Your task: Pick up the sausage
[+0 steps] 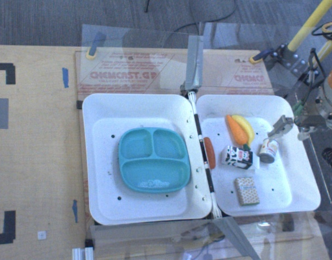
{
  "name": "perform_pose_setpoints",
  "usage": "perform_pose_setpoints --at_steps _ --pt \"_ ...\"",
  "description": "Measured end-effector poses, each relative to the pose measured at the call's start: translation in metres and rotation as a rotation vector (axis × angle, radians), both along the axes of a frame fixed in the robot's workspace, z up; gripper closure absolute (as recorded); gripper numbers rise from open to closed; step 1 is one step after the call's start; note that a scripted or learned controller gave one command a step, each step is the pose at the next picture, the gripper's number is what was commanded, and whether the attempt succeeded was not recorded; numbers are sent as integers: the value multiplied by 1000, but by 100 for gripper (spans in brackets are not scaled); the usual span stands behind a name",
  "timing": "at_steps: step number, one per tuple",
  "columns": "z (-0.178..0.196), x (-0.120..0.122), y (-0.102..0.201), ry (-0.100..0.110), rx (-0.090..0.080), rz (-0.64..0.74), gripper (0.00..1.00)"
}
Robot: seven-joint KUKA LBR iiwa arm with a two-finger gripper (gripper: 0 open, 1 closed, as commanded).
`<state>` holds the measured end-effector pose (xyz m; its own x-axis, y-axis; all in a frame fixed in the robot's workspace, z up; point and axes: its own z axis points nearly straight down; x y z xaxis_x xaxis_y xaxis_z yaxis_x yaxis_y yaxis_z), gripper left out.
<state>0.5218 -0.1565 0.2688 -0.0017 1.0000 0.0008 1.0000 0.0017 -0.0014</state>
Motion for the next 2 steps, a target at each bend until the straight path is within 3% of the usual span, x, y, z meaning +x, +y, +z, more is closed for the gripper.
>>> perform_pose_setpoints --at_steps 1,2 --pt "-40 10 81 0 0 -18 0" --pt "-75 1 137 1 0 29 0"
